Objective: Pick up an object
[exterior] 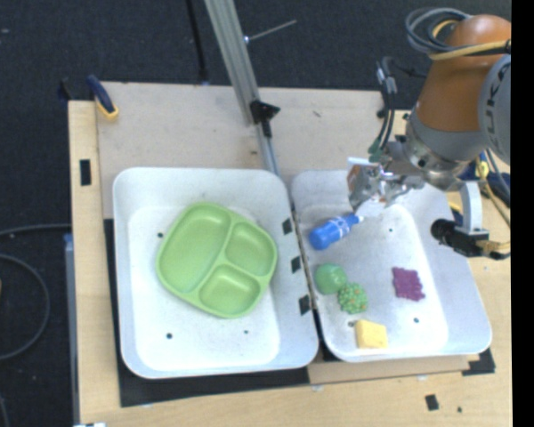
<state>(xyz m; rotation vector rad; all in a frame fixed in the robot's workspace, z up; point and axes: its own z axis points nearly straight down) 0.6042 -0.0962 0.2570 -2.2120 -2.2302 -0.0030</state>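
1. Bins first: two shallow white bins sat side by side on the pale wooden bench (187, 123), both with rounded corners and a faintly speckled matte surface.
2. Inside the left bin (133, 238) lay a light green plate (216, 259), smooth plastic, rounded, moulded into three compartments, set at a tilt to the bin's edges.
3. Near the top left of the right bin (458, 301) lay a blue bottle (329, 232), smooth and cylindrical, on its side with its paler end toward the arm.
4. Below it sat a rounded green lump (330, 277), just beside a bumpy green ball (352, 298) flecked with lighter spots.
5. A purple cluster (408, 283) with a knobbly texture lay apart toward the right, and a small yellow block (370, 334) rested near the bin's lower edge.
6. The arm's orange band and grey wrist reached in from the right; the gripper (367, 196), metallic and angular, hung over the upper part of the right bin, right at the bottle's paler end.
7. From where I stood I could not tell whether it was spread or closed, nor whether it actually touched the bottle.
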